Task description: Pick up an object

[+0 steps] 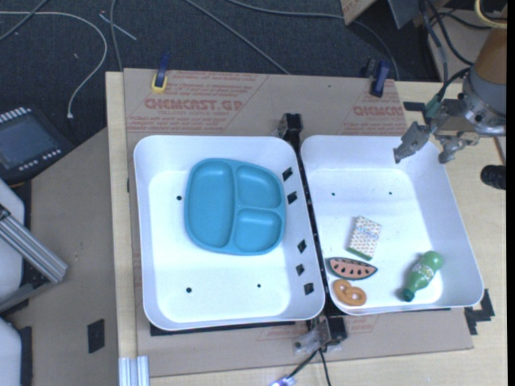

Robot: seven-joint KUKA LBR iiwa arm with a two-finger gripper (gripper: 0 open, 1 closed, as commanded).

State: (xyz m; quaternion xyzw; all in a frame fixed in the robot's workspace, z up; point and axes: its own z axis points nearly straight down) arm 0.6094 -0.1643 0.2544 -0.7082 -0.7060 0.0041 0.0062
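My gripper (428, 148) hangs open over the far right rim of the right bin (386, 179), fingers spread with nothing between them. Several small objects lie toward the near side of that bin: a patterned square sponge-like pad (365, 236), a watermelon slice toy (352, 268), a pretzel-shaped toy (350, 293) in the near left corner, and a green bottle (422, 274) lying near the right wall. All of them sit well below and apart from the gripper.
The left bin (161, 280) holds a blue divided plate (235, 206). Black clips line the divider between the bins. Two clamps (378, 77) grip the far edge of the cardboard base. Cables lie on the floor beyond.
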